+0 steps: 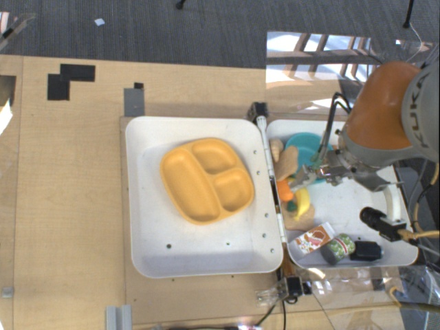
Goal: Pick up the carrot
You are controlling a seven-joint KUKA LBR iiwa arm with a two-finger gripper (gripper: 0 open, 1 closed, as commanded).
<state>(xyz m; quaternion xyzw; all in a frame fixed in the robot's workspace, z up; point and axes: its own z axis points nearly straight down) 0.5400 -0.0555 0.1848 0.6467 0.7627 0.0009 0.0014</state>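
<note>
A pale wooden surface [69, 205] beside dark ribbed carpet [137, 12] is being occupied by two glossy white bins [199, 263], while the fingers [302, 177], their state untellable, are being held near the small orange carrot [284, 189].

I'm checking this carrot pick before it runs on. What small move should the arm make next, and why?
Probably a short drop toward the carrot. The gripper sits just to its right in the right bin, with nothing visibly between its fingers. The carrot lies against the bin's left wall, crowded by a banana, so a careful approach seems wise.
</note>
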